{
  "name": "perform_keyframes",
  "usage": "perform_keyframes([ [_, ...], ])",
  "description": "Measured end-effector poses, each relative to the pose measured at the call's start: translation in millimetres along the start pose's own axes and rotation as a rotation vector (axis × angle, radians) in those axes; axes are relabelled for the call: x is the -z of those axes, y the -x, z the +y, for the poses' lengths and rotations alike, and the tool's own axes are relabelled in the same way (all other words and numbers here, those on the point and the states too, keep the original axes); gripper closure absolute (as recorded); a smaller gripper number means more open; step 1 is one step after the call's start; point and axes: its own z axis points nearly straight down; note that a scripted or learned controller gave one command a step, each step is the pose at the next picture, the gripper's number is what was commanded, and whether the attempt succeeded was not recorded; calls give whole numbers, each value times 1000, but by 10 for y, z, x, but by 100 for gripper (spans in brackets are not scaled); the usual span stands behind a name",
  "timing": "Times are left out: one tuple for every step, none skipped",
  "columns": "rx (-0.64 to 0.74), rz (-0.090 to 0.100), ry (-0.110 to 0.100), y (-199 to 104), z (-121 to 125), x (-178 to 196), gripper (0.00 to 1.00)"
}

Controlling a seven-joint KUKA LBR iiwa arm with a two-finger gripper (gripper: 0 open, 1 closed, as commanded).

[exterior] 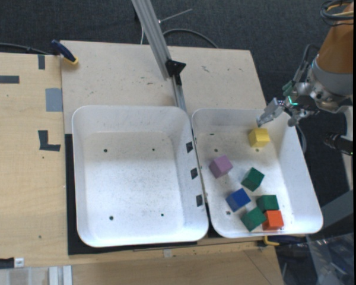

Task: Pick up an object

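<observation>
The right bin (304, 170) holds several small cubes. A yellow cube (259, 137) lies near its far end, a purple cube (221, 165) toward the middle, and a green cube (253, 178) beside it. A blue cube (238, 199), two more green cubes (267, 203) (254, 218) and an orange cube (274, 219) cluster at the near end. My gripper (279, 119) hangs over the bin's far right corner, just above and to the right of the yellow cube. It is open, with nothing between its fingers.
The left bin (83, 159) sits alongside, sharing a divider edge with black clips (193, 172). A slanted metal post (156, 34) rises behind the bins. A blue and yellow clamp (64, 51) lies at the bench's far left, and cables (190, 35) run behind.
</observation>
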Motion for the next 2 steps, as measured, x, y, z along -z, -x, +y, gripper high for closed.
perform_keyframes([
  [-1,0,0,47,28,-622,0],
  [-2,0,-5,136,56,-1165,0],
])
